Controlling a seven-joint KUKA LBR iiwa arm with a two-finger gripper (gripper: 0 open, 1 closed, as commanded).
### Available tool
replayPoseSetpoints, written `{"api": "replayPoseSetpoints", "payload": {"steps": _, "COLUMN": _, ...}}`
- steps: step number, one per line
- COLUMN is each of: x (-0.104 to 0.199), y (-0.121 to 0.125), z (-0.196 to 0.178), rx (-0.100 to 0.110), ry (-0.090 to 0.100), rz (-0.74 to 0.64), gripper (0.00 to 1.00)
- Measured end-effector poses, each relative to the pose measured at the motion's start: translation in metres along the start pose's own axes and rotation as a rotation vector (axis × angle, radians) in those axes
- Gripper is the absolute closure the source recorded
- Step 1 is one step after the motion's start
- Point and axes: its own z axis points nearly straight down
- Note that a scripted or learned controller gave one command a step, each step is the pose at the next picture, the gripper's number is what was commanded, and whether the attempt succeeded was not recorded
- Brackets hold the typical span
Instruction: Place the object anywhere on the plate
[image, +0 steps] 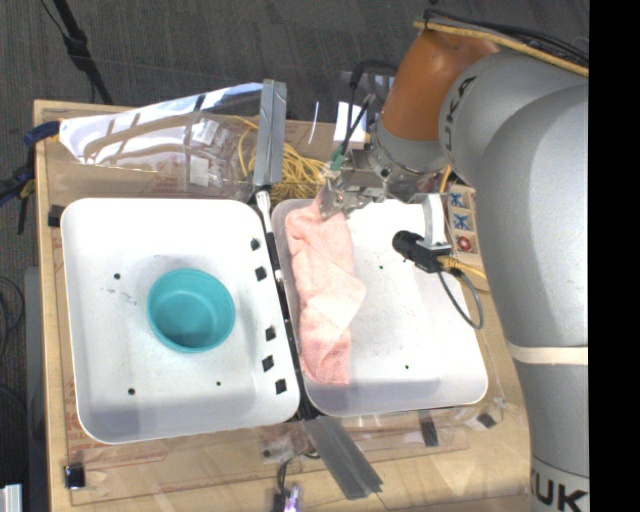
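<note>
The fingers (338, 196) of the gripper (336, 200) close on the top end of the pink cloth (322, 290), pinching a small bunched fold of fabric at the far edge of the right bin (430, 350). From that pinched point the cloth hangs and spreads downward along the left side of the right bin, lying lengthwise beside the bin's left wall, with a folded corner jutting toward the bin's middle and its lower end resting near the front wall. Above the gripper, the wrist carries the orange band (425, 85), and the grey arm (530, 230) fills the right side of the view. A black cable fitting (418, 250) hangs over the right bin's floor, just right of the cloth. The left bin (100, 380) holds a teal plate (191, 308), bowl-like, near its centre, well apart from the cloth. Yellow cables (290, 165) and a clear plastic sheet (160, 135) lie on the bench (200, 470) behind the bins.
</note>
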Motion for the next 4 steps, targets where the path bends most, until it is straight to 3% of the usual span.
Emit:
{"api": "replayPoseSetpoints", "payload": {"steps": 1, "x": 0.086, "y": -0.034, "z": -0.043, "rx": 0.0, "ry": -0.001, "rz": -0.085, "gripper": 1.0}}
{"api": "replayPoseSetpoints", "payload": {"steps": 2, "x": 0.12, "y": -0.086, "z": 0.02, "rx": 0.001, "ry": -0.002, "rz": -0.163, "gripper": 1.0}}
{"api": "replayPoseSetpoints", "payload": {"steps": 3, "x": 0.181, "y": -0.083, "z": 0.02, "rx": -0.002, "ry": -0.002, "rz": -0.206, "gripper": 1.0}}
{"api": "replayPoseSetpoints", "payload": {"steps": 4, "x": 0.207, "y": -0.107, "z": -0.012, "rx": -0.005, "ry": -0.002, "rz": -0.384, "gripper": 1.0}}
